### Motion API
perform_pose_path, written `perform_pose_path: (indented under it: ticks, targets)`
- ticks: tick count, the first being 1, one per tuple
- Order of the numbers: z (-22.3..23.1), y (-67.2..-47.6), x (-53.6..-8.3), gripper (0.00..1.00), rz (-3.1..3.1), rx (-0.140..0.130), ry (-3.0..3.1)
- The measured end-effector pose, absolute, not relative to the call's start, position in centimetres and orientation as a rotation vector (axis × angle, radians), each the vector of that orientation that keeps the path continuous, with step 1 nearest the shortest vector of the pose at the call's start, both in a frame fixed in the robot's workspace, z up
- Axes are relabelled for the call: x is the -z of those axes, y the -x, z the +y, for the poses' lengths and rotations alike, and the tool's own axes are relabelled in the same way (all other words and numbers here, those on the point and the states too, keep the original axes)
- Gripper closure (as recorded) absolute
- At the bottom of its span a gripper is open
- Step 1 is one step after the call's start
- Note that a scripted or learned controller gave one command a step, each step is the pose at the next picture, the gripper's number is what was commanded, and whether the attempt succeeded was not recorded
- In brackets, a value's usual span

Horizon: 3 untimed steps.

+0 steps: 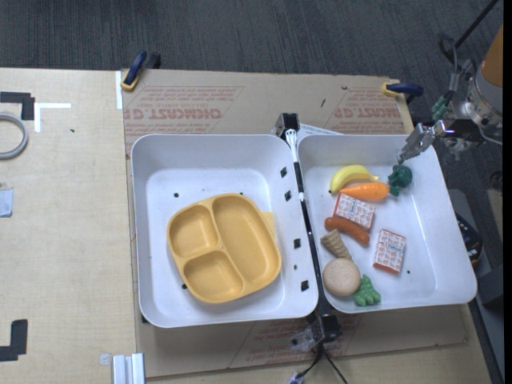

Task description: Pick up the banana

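The yellow banana [350, 175] lies in the right bin [448, 238], near its far left part, curved and touching the orange carrot [364, 190] just in front of it. My gripper [416, 144] hangs over the far right corner of that bin, to the right of the banana and a little beyond it. Between them sits the carrot's green top [400, 176]. Nothing is seen held in the gripper.
Two red-and-white cartons [353, 210] [390, 250], a sausage [346, 229], a ridged cone [337, 246], a round bun [342, 277] and a green piece [367, 293] share the right bin. The left bin [152, 214] holds a yellow divided plate [224, 246].
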State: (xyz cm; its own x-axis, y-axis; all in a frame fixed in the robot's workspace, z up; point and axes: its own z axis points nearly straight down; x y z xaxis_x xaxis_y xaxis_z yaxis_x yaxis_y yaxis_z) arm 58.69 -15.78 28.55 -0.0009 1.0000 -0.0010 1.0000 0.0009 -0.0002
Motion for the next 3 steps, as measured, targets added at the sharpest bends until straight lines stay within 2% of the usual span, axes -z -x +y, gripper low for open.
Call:
perform_pose_path:
  ticks: [1, 2, 3]
  targets:
    - [-12.1, -61.7, -19.5, 0.0, 2.324, 0.001, -2.112]
    - [-10.5, -65.9, -9.3, 0.0, 2.411, 0.0, -2.012]
    - [-10.6, -65.9, -10.3, 1.0, 2.409, 0.0, -2.013]
